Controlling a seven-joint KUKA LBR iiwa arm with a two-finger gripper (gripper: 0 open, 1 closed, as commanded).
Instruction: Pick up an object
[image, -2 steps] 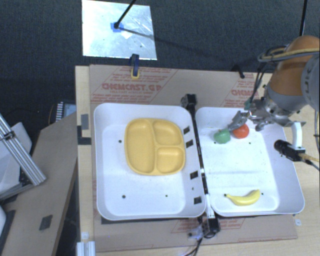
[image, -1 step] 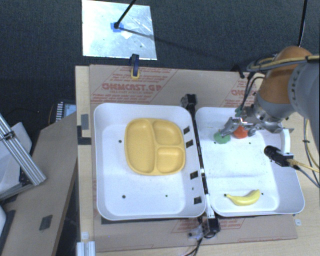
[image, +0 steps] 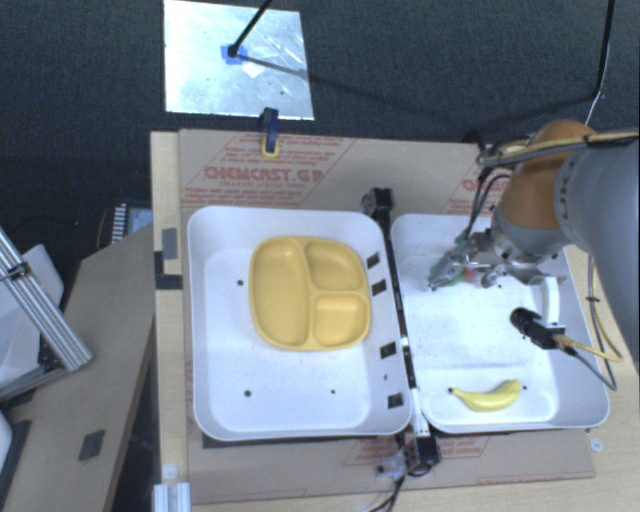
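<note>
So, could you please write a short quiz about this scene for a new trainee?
1. True or false: the banana lies in the same bin as the yellow divided plate.
2. Multiple choice: where is the end effector? A) over the left bin B) over the right bin, near its far side C) outside both bins
3. Fill in: the plate has ___ compartments.

Key: 1. False: the banana is near the front edge of the right bin, and the plate is in the left bin. 2. B. 3. Three.
</note>
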